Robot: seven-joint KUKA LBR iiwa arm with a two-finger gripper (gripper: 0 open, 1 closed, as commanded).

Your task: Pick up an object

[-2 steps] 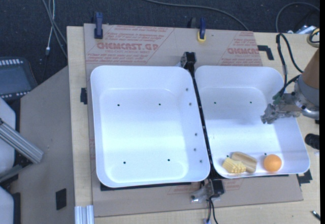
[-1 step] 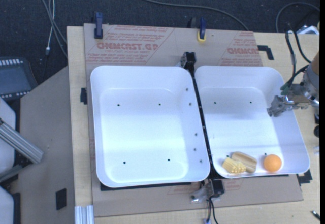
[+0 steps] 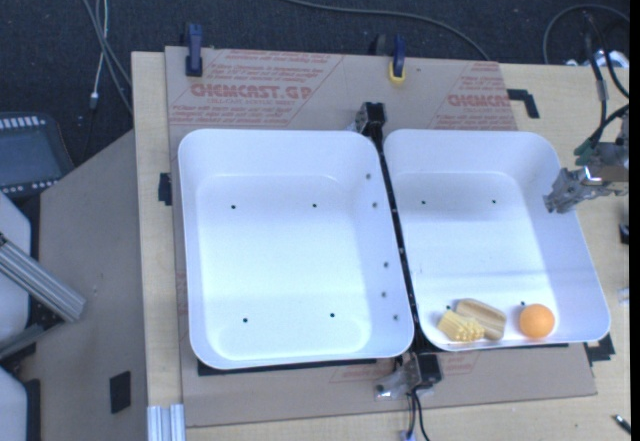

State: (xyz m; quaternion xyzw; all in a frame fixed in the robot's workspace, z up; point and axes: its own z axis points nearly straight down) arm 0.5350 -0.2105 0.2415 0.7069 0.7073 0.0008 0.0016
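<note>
hand [image 3: 566, 193] at right bin [image 3: 480, 229] rim, grip unclear | corn [image 3: 461, 327], orange ball [image 3: 537, 320] against near wall

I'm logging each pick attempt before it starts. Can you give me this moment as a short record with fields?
bins: left bin and right bin, side by side
objects: orange ball, yellow corn piece, tan bread roll
location: all along the right bin's near edge
corn and roll: touching
pincer: at the right bin's right rim, holding nothing
</note>
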